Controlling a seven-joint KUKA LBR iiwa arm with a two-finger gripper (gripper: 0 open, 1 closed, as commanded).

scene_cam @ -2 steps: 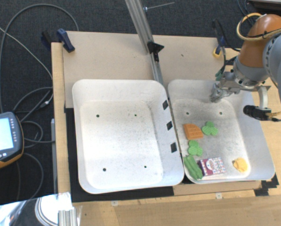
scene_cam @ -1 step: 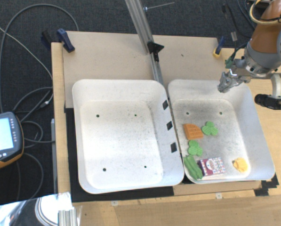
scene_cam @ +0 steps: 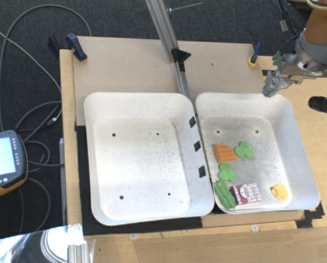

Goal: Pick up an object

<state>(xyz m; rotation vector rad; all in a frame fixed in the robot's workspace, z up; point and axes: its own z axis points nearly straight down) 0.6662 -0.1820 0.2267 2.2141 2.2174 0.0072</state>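
Observation:
Several small objects lie in the right bin [scene_cam: 294,141]: an orange waffle-like piece [scene_cam: 224,153], a green clover shape [scene_cam: 244,150], another green piece [scene_cam: 227,173], a long green item [scene_cam: 224,194] at the front rim, a pink and white packet [scene_cam: 246,194] and a yellow piece [scene_cam: 280,191]. My gripper [scene_cam: 271,87] hangs above the back rim of the right bin, well behind all the objects. Nothing shows between its fingertips.
The left bin [scene_cam: 97,119] sits beside the right one. A metal pole [scene_cam: 162,23] slants down to the gap between the bins. Blue clamps [scene_cam: 75,46] hold the board at the back. A handheld pendant [scene_cam: 4,160] lies off the bench at the left.

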